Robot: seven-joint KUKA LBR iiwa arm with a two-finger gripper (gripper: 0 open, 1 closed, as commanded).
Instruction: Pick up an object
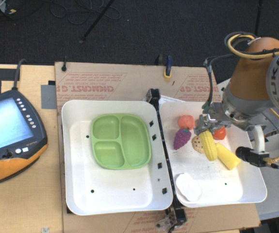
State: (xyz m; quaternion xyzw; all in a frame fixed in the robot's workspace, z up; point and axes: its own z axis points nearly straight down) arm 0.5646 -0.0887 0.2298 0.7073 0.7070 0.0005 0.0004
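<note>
The grey arm [255, 89] comes in from the right, its orange band bulging above the wrist, and bends down over the right bin [246, 191] so that the gripper [208, 125] hangs low over a huddle of toy food near the bin's upper middle. From this slant I cannot tell how far the gripper is parted or whether it has hold of anything — its metal tip sits just above the corn cob [208, 145] and beside a small red tomato [220, 133], but nothing is clearly seen between its tips. Left of the gripper lies an orange-red fruit [186, 122], and just below that a purple bunch of grapes [181, 138]. A speckled tan cookie [197, 143] peeps out between the grapes and the corn, touching the cob. A yellow block-like piece [228, 158] lies tilted just right of the corn's lower end. Near the bin's front left corner rests a white round lid or cup [188, 187], well apart from the cluster. The left bin [110, 193] carries a green divided plate [121, 141] with three compartments. Both bins sit on cardboard on the desk [13, 198], and at the far left lies a teach pendant [10, 135] with a lit screen and orange casing.
</note>
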